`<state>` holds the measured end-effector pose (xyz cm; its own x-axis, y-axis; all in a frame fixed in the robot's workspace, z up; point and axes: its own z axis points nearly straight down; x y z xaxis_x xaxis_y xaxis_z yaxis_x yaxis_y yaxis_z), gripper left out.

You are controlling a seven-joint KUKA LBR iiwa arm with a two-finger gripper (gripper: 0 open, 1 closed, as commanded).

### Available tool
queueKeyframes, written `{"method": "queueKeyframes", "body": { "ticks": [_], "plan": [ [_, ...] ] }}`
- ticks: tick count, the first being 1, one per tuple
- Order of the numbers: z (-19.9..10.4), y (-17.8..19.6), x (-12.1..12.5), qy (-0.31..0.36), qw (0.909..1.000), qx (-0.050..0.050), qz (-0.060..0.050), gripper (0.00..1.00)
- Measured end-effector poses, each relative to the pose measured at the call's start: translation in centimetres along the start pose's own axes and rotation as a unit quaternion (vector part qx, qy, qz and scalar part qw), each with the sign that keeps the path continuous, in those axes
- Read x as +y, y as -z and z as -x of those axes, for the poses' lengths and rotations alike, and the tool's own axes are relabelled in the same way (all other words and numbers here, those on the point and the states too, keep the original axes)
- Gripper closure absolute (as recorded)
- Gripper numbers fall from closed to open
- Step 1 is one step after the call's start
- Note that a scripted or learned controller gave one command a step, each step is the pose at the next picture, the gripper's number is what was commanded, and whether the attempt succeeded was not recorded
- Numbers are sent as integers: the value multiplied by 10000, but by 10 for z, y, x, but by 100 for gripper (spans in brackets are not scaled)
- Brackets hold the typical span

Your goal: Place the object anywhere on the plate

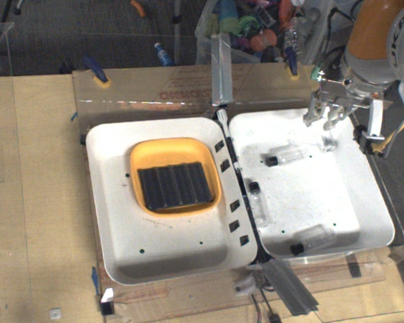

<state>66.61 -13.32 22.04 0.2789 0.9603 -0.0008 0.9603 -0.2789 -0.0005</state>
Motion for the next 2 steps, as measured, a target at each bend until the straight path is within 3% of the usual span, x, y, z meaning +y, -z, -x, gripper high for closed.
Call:
{"method": "queueKeyframes", "body": {
  "ticks": [1, 2],
  "plan": [
    [6, 32, 3, 553, 9985, -2, 12, 100],
    [20, 65, 7, 1346, 9909, -3, 18, 100]
  ]
}}
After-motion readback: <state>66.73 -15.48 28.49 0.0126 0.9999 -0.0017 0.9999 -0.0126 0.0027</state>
